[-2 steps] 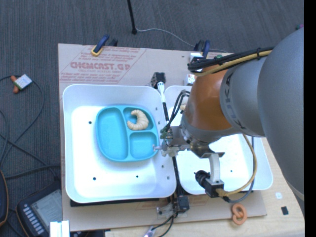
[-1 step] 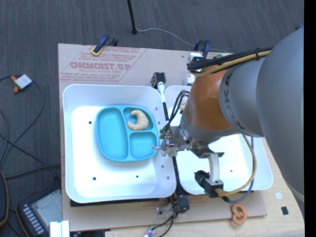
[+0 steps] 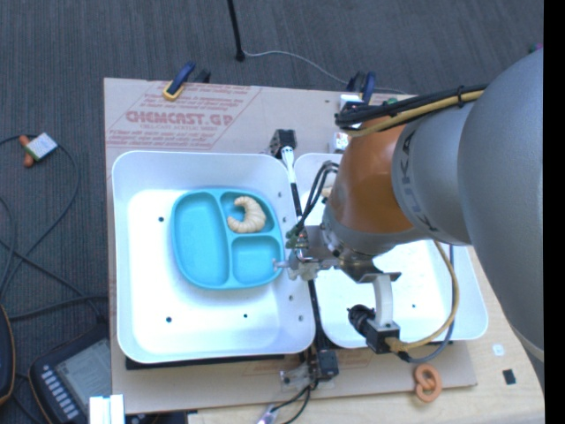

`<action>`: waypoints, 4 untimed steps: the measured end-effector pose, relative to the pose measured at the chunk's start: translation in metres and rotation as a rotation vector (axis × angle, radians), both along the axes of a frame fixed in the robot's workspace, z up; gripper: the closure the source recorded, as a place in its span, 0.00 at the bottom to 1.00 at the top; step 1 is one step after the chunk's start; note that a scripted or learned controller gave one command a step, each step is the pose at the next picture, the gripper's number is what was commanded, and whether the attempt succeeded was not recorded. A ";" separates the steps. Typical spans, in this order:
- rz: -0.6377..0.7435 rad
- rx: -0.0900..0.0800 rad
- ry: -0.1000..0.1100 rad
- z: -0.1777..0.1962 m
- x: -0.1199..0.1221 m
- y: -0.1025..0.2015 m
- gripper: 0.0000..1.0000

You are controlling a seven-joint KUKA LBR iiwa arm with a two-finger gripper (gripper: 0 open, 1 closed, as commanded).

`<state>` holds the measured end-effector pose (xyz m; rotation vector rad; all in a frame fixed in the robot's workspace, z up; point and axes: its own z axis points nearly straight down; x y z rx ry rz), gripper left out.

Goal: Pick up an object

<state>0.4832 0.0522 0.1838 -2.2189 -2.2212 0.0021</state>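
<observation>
Reaching in from the right, the grey arm with its orange band hangs over the seam between the two white bins, its wrist covering much of the right bin. The tool sits low at the inner edge of the left bin, just beside the right rim of a blue divided tray; its end is small and partly hidden under the wrist, so I cannot tell how it is set, and nothing is seen in its grasp. The tray lies flat near the middle of the left bin, with three compartments. In its upper right compartment rests a pale curved croissant-like piece, clear of the tool. Both bins stand on a brown board printed with red lettering, which covers the bench. A blue-and-yellow clip sits at the board's far left edge, and a small orange ring lies on the board near its front right corner. On the dark carpet to the left lies a small white and orange item, with black cables trailing nearby.
</observation>
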 end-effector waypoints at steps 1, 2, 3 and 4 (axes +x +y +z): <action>0.000 0.000 0.000 0.000 0.000 0.003 1.00; -0.002 -0.002 -0.001 0.000 0.001 -0.028 1.00; 0.001 0.000 0.000 0.000 0.000 0.032 1.00; 0.000 -0.001 0.000 0.001 0.000 0.040 1.00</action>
